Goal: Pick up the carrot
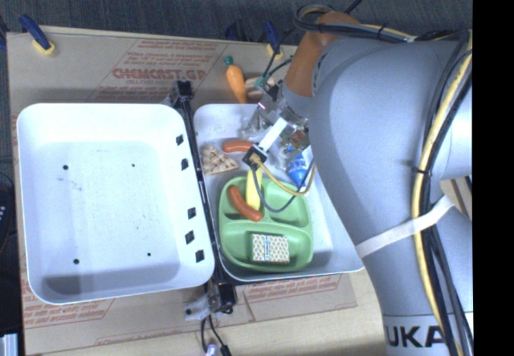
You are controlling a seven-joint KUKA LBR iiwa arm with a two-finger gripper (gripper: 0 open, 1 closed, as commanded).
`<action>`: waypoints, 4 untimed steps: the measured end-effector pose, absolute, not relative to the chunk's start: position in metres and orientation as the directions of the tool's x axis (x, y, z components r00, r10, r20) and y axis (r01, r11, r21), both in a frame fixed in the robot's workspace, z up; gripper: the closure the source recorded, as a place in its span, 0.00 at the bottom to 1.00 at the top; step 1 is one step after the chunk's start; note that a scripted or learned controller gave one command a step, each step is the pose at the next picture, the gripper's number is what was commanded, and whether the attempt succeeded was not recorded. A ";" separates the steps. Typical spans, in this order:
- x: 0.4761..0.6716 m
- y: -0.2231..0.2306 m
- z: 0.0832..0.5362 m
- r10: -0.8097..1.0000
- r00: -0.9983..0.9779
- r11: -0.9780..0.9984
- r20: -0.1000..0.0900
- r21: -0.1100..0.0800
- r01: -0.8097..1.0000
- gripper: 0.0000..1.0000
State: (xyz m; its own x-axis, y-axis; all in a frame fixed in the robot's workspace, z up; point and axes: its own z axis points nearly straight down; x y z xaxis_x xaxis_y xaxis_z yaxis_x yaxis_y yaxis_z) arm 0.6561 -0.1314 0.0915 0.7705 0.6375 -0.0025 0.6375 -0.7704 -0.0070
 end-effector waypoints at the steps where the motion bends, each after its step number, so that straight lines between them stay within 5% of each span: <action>1: 0.648 -0.103 0.179 0.633 0.774 -0.774 -0.001 -0.004 0.633 0.00; 2: 0.542 -0.106 0.094 0.631 0.775 -0.775 0.002 0.000 0.631 0.00; 3: 0.614 -0.031 0.192 0.494 0.870 -0.870 -0.002 -0.005 0.494 0.00; 4: 0.625 -0.017 0.191 0.356 0.934 -0.934 -0.004 -0.004 0.356 0.00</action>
